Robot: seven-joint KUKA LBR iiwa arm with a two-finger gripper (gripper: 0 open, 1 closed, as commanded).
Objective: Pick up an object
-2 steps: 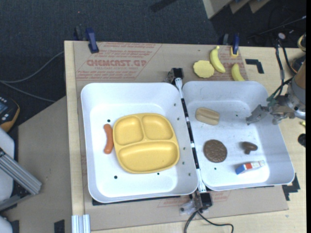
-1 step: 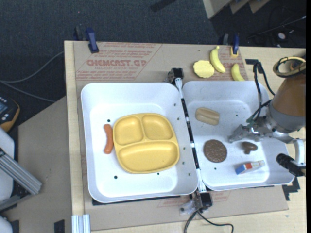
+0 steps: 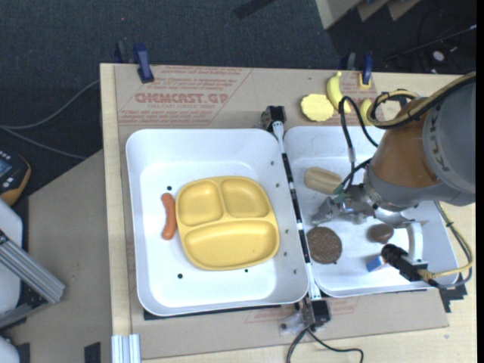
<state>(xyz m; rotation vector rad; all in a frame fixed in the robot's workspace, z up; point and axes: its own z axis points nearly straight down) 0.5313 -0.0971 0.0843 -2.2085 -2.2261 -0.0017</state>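
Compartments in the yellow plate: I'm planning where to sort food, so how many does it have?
3. The yellow plate in the left bin has two small compartments along its far side, side by side, and one wide one along its near side.

Two bins sit side by side on the bench [image 3: 113, 203]. In the left bin [image 3: 144, 278], a divided tray [image 3: 224, 221] lies at the middle, with a sausage [image 3: 169, 215] just beside its left edge. In the right bin [image 3: 355, 282], a roll [image 3: 322, 178] lies near the left wall, a round patty [image 3: 324, 244] before it, and a small block [image 3: 373, 263] toward the front edge.
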